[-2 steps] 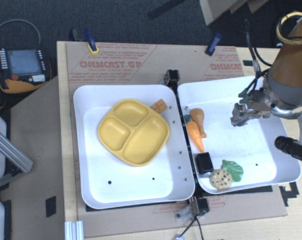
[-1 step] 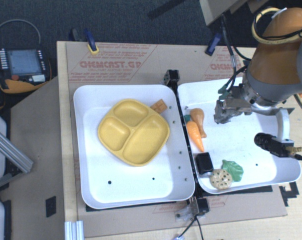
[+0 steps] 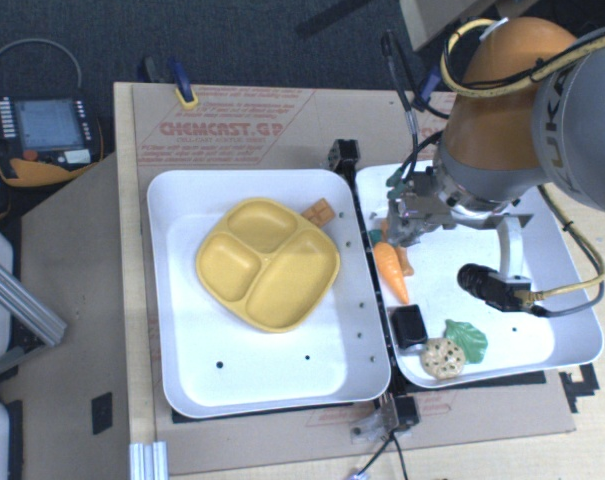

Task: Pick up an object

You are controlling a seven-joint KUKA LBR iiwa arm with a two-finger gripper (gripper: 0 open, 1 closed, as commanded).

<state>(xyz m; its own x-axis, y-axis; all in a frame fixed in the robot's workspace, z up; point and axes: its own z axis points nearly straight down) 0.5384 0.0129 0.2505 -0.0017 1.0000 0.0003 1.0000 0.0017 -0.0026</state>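
Observation:
In the right bin (image 3: 542, 353) an orange carrot (image 3: 390, 271) lies against the left wall. A black block (image 3: 409, 325) sits just below it, with a speckled cookie (image 3: 442, 358) and a green leafy piece (image 3: 469, 336) near the front edge. My gripper (image 3: 407, 224) hangs low over the bin's left part, right above the carrot's upper end. The wrist hides its fingers.
The left bin (image 3: 182, 368) holds a yellow three-compartment plate (image 3: 267, 263), and a small brown block (image 3: 319, 211) rests at the plate's upper right rim. A black cable and fitting (image 3: 492, 286) hang over the middle of the right bin. A handheld control unit (image 3: 44, 133) lies far left.

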